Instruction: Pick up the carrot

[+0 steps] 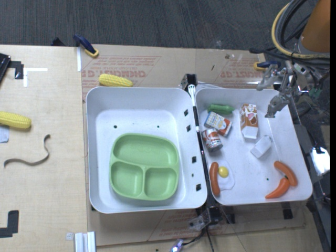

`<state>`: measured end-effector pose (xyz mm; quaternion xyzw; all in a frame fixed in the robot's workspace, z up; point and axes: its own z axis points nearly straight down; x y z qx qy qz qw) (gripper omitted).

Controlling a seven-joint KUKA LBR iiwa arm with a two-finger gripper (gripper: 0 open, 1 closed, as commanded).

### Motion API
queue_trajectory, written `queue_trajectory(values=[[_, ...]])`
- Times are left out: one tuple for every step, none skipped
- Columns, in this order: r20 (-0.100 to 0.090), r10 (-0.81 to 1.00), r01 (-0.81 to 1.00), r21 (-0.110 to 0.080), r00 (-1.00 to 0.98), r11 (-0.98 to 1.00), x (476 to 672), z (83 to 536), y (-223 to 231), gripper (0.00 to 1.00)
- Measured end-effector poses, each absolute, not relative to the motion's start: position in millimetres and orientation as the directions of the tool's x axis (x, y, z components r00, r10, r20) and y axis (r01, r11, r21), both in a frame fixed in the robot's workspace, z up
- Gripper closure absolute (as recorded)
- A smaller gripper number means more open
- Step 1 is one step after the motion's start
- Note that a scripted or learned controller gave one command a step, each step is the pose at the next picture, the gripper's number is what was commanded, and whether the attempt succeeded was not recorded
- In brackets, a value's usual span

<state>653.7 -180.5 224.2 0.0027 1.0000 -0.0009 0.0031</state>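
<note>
Risky from here — carrot (277,188) at the right bin's (247,196) near right corner, touching a sausage (286,171) and close to the wall, so easy to grab the wrong piece or clip the rim; jaws (276,105) well apart from it, opening impossible to tell.

My wrist section (319,22) showed as a rounded orange shell at the upper right of the camera view. Black and yellow cables (287,20) looped beside it in a bundled arc. Below these sat my gripper (281,96), a cluster of bare grey metal brackets and linkages with small dark fittings; finer detail was too blurred to read.
</note>
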Motion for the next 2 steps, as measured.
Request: queue_trajectory(values=[[-0.005,-0.058,-0.058,-0.001,-0.998,0.998,614.0,141,-127,0.0],[-0.003,-0.241,-0.241,-0.001,-0.971,0.971,565.3,92,-97,0.0]])
